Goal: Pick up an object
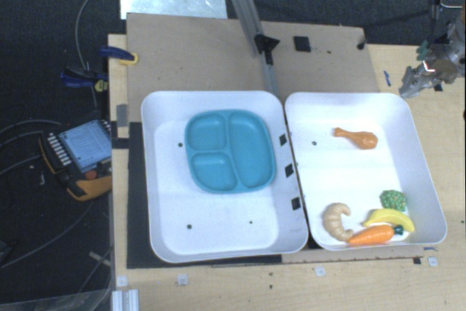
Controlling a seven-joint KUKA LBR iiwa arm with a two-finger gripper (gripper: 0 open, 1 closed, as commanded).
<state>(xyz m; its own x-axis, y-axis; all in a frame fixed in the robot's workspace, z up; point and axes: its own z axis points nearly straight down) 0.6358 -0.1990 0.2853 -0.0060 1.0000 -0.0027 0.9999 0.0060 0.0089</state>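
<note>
White plastic fills most of my view: two shallow bins sit side by side on the bench, and my gripper point(426, 73) hangs at the far right edge, outside both of them, just beyond the upper right corner of the right bin point(419, 135). From this slanted angle the tool is a small grey blur, and I cannot tell how it is set; nothing I can make out sits in it.

Everything I might pick lies below and to the left of the gripper, inside the right bin. Nearest is a toy chicken drumstick point(357, 138), orange-brown, lying alone in the bin's upper half, apart from the rest. Well farther down, in the lower right corner, four toy foods cluster together: a green broccoli floret point(392, 199), a yellow banana point(389, 218) just under it, an orange carrot point(371, 234) against the bin's lower wall and touching the banana, and a tan croissant point(337, 220) at the carrot's left end.

Farther left still, well apart from the gripper, the left bin point(164, 229) holds a blue divided plate point(230, 151) with three compartments, lying flat in its upper half.
</note>
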